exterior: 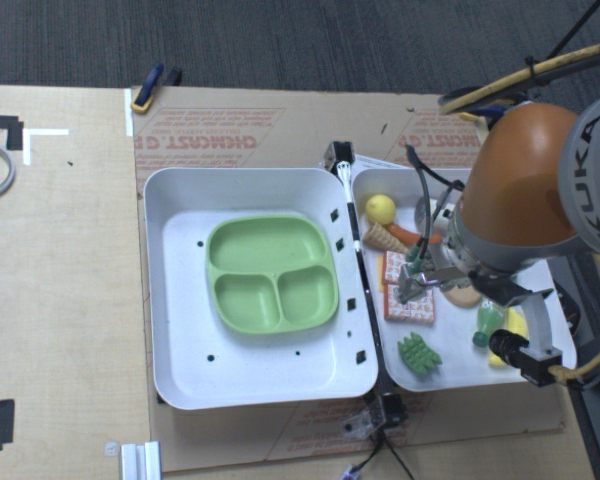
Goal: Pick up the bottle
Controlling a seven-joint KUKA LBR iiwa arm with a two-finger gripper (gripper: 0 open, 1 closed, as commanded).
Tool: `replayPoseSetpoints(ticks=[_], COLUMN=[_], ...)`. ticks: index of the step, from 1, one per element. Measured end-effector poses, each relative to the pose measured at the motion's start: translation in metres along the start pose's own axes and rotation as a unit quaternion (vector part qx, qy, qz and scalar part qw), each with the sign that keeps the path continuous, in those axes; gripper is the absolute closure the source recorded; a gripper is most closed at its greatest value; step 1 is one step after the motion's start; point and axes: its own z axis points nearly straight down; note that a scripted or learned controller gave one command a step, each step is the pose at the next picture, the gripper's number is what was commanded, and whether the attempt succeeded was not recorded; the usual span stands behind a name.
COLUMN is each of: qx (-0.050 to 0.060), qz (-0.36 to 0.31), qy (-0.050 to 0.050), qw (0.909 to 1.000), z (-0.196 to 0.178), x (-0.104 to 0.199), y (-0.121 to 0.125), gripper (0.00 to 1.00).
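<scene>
A small green bottle (487, 325) lies in the right bin (450, 368), near its right side and partly under the arm, with a yellow item (517, 326) touching it on the right. My gripper (414, 277) hangs over the middle of that bin, above the top edge of a red-and-white patterned box (411, 306). It is well to the left of the bottle and apart from it. The orange wrist band (520, 188) hides much of the bin's back right.
The right bin also holds a yellow lemon (380, 209), a cone with an orange carrot (392, 235) and a green leafy toy (418, 353). A green divided plate (272, 273) lies in the left bin (175, 298). Cables run along the right.
</scene>
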Motion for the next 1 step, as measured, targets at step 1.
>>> replayPoseSetpoints(ticks=[1], qx=[0.0], qz=[-0.038], qy=[0.0], qw=[0.9993], z=[0.0162], x=[0.0696], y=[0.0107], gripper=[1.0])
